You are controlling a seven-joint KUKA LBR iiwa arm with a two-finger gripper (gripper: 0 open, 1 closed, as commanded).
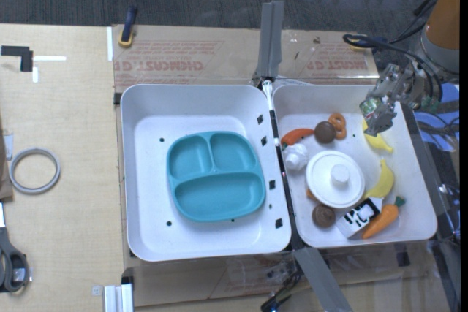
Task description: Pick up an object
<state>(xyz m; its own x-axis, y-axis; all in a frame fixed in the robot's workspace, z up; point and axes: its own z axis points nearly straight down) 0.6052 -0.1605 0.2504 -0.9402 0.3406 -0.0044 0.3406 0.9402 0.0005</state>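
Arm is hovering gripper over right bin | likely targeting banana piece | jaw opening: cannot tell

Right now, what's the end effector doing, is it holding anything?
End effector: over the right bin's upper right corner, above a yellow banana piece; open or closed cannot be told.

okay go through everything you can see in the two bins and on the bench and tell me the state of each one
End effector: raised over the right bin's far right corner.
Blue divided plate: upright, flat in the left bin.
White lid: knob up, resting on other items in the right bin.
Carrot: lying at the near right corner.
Bananas: lying along the right wall.
Tape roll: flat on the bench.
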